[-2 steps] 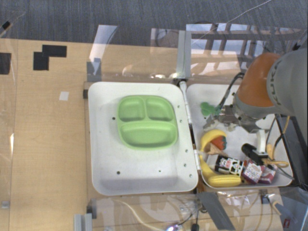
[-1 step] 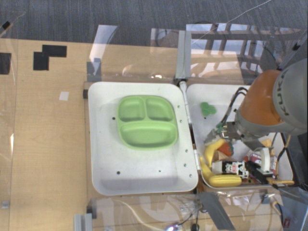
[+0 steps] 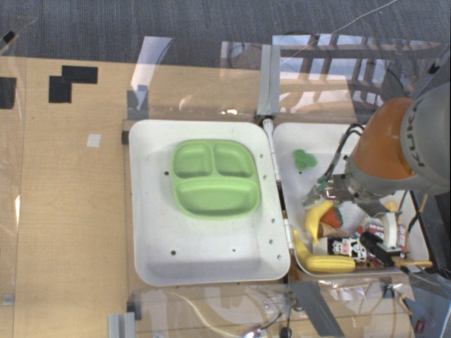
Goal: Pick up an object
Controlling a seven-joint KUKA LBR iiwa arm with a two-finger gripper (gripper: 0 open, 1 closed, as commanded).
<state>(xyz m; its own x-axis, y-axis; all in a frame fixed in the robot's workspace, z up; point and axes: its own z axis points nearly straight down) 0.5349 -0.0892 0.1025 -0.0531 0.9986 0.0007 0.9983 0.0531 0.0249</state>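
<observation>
Robot arm (image 3: pixel 394 146) reaching down into the right of two white bins.

The left bin (image 3: pixel 151 259) holds a green divided plate (image 3: pixel 215 177). In the right bin (image 3: pixel 310 136) lie a small green piece (image 3: pixel 304 160), a banana (image 3: pixel 315 219), a corn cob (image 3: pixel 330 264) and other toys. The gripper (image 3: pixel 330 189) sits low, just above the banana; whether it is apart or together cannot be told.

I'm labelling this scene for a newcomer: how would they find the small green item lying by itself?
Look in the right bin, toward its far end. The small green item lies there alone on bare white floor, apart from the yellow and orange clutter heaped at the near end.
</observation>
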